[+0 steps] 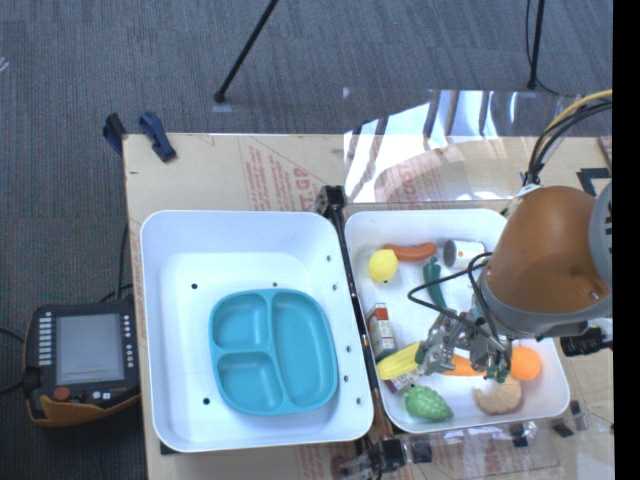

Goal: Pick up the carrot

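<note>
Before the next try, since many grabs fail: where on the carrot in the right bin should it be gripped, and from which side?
Probably mid-length on the carrot, from straight above, closing across its narrow width. It lies flat, running left-right in view, and the yellow toy and round orange fruit crowd its ends.

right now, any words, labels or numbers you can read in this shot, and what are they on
Nothing can be read for certain.
Red print on the cardboard sheet under the bins: upside down and blurred, unreadable.
Label on the small box in the right bin: too small.
Screen of the handheld pendant: blank glare.
</note>
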